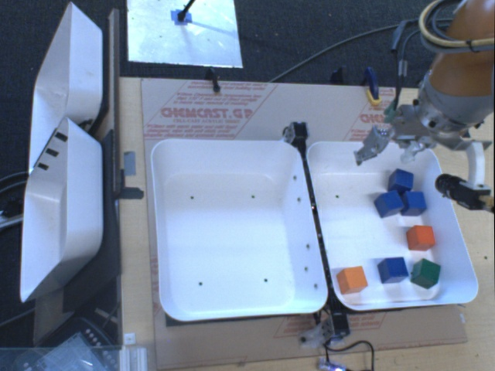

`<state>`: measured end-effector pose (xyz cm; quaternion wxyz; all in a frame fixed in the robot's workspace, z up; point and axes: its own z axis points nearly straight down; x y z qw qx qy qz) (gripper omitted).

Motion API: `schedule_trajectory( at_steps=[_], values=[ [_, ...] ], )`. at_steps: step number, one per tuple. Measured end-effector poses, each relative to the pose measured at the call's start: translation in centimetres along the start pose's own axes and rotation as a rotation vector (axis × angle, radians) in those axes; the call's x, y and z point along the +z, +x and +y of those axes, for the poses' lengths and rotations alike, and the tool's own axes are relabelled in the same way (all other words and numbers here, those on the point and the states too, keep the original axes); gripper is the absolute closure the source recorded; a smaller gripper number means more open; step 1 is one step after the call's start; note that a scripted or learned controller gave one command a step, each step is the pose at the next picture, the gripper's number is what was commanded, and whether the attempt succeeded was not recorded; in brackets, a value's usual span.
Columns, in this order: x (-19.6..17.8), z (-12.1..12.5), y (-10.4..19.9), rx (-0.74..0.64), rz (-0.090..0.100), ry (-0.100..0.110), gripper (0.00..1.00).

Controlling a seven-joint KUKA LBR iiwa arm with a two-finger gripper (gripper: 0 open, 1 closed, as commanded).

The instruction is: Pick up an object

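Observation:
Several small blocks lie in the right bin (340, 207). Three blue blocks (400, 181) (389, 203) (415, 202) cluster near its far right side. An orange block (420, 237) sits below them. Along the near edge are another orange block (352, 279), a blue block (393, 269) and a green block (425, 273). My gripper (389, 148) hangs over the far part of the right bin, just above and left of the blue cluster. It is open, its fingers (369, 147) spread, with nothing between them.
The left bin (178, 207) stands beside the right one, sharing a middle divider (309, 207). Spare white bins (62, 153) lean at the far left. A metal plate (184, 22) lies beyond the bench. A black part of the arm (460, 190) juts over the right bin's right rim.

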<state>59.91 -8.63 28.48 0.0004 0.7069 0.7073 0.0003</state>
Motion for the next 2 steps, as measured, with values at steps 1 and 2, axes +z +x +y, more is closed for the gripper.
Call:
schedule_trajectory(
  at_steps=[1, 2],
  values=[
    [10.0, -5.6, -6.6, 0.006, 0.0, 0.008, 0.0],
    [18.8, -6.7, -8.8, 0.003, 0.002, 0.008, 0.0]
  ],
)
